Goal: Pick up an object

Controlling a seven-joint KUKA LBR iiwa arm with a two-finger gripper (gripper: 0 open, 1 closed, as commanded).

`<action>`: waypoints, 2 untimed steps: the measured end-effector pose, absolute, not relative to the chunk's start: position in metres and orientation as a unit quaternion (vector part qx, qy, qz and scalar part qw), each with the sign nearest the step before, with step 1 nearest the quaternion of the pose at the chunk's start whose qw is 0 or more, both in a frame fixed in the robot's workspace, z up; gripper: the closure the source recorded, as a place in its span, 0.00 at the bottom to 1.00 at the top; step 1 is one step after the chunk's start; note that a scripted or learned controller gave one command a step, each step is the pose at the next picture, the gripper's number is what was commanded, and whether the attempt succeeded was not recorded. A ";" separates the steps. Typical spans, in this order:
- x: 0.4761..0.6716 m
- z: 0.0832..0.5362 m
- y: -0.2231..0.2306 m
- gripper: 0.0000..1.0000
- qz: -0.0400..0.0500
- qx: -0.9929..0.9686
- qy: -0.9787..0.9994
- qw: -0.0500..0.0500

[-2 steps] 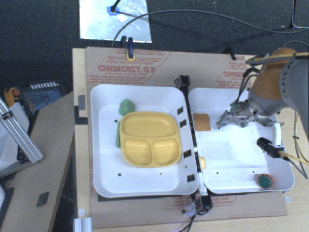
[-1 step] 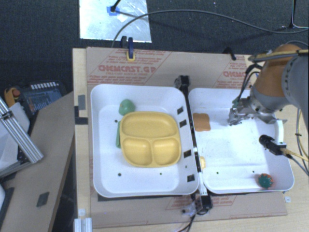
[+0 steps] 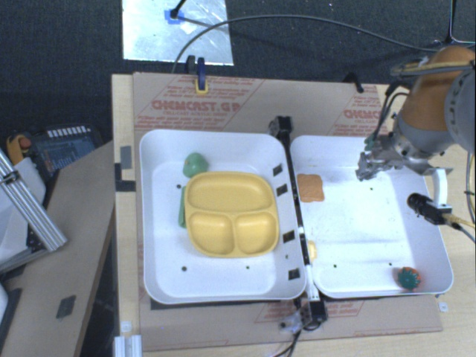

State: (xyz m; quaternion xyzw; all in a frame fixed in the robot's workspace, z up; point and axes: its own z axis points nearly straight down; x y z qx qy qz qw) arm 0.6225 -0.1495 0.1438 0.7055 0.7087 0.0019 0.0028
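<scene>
Nearest you, a small ball (image 3: 407, 277) sits in the right bin's (image 3: 357, 236) front corner. Farther back, an orange slab (image 3: 310, 187) lies flat by the divider, left of the jaws (image 3: 370, 167); you cannot tell whether they're open.

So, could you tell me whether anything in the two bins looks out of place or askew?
Mostly tidy. The yellow divided tray lies on top of a green object, hiding most of it. A small yellow piece sits tight against the divider between the bins. Nothing looks spilled or damaged.
</scene>
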 end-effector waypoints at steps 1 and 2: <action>0.628 0.198 -0.160 1.00 0.002 0.706 0.708 0.004; 0.629 0.232 -0.160 1.00 0.001 0.706 0.709 0.002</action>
